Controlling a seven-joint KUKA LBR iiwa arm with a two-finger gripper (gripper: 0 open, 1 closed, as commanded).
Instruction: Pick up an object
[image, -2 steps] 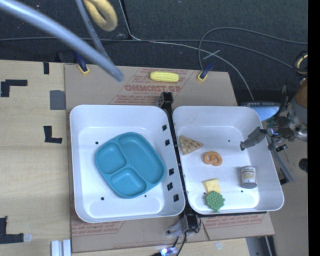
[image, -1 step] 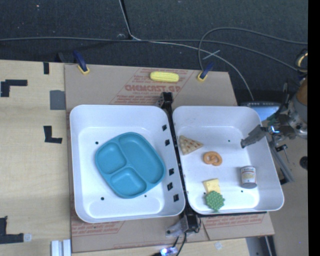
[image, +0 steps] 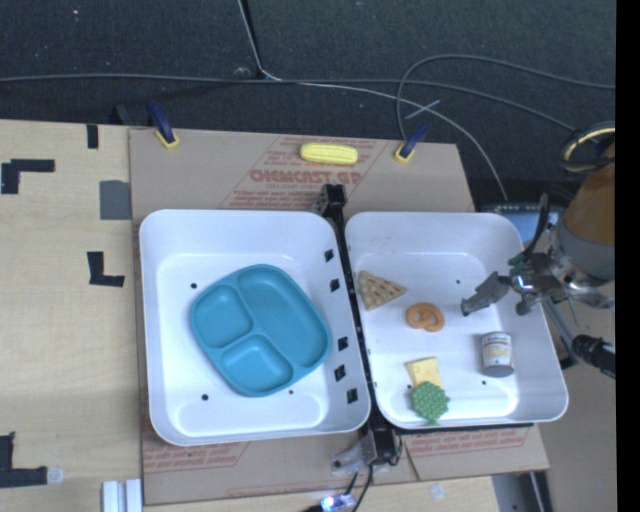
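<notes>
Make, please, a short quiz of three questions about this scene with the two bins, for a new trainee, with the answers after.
1. True or false: the blue divided plate lies in the left bin.
2. Which thing lies outside both bins, on the cardboard? A) small can B) yellow corn C) pretzel
3. Fill in: the green piece lies just below the ____ block, touching it.

Key:
1. True.
2. B; the small can and the pretzel lie in the right bin, where the gripper hovers.
3. Yellow, the yellow block.
</notes>
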